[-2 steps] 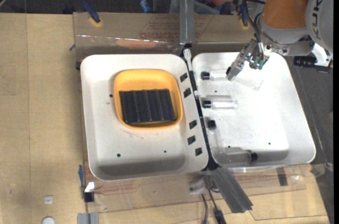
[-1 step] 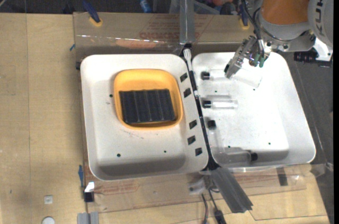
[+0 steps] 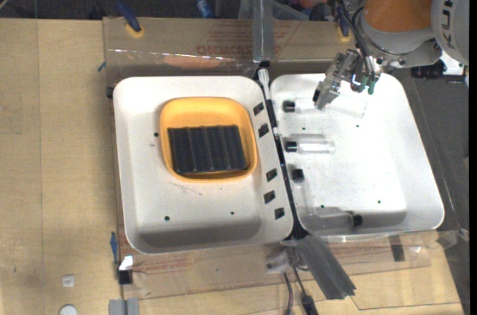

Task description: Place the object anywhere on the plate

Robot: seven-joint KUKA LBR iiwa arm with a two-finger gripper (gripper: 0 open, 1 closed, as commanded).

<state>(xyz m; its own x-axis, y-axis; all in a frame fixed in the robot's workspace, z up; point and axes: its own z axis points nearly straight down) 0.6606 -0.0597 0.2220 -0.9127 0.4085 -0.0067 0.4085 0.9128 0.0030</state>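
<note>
"One ribbed black slab (image 3: 207,148) lies flat on the yellow plate (image 3: 173,112) in the left bin (image 3: 141,209), so I'd judge the object placed. What could spoil it?"

"The gripper (image 3: 326,94) hangs over the back of the right bin (image 3: 395,179), well apart from the plate. Released or clenched, I cannot tell from here; I see nothing carried."

"So a fresh reach is the danger?"

"Yes. A descent onto the slab could shove it over the plate's low rim. Or it goes for the clear black-capped tubes (image 3: 309,146) near it: round and slick, likely to roll away, and one laid on those ribs might not settle."
</note>
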